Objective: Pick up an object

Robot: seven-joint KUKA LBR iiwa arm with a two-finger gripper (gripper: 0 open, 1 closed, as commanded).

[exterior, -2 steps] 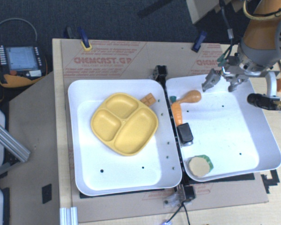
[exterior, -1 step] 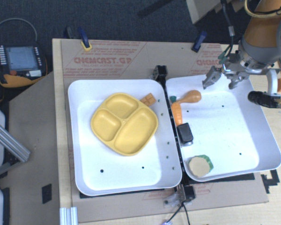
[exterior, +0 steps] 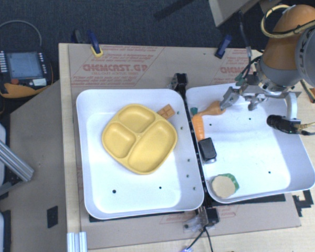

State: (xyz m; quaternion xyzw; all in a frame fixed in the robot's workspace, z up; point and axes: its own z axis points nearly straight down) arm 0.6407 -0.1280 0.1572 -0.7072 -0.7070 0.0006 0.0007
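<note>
My gripper [exterior: 241, 101] hangs over the back of the right bin [exterior: 283, 161], open, with nothing between its fingers. An orange carrot-like piece [exterior: 213, 109] lies just left of its left fingertip [exterior: 229, 99], at or near contact. A second orange piece [exterior: 198, 128] lies along the bin's left wall below it. Further toward the front sit a black block [exterior: 207, 149] and a round beige disc with a green edge [exterior: 223, 186].
The left bin [exterior: 94, 182] carries a yellow divided plate [exterior: 140, 138], with a small brown block [exterior: 166, 111] at the plate's back right edge. A black clamp [exterior: 179, 81] sits at the back between the bins.
</note>
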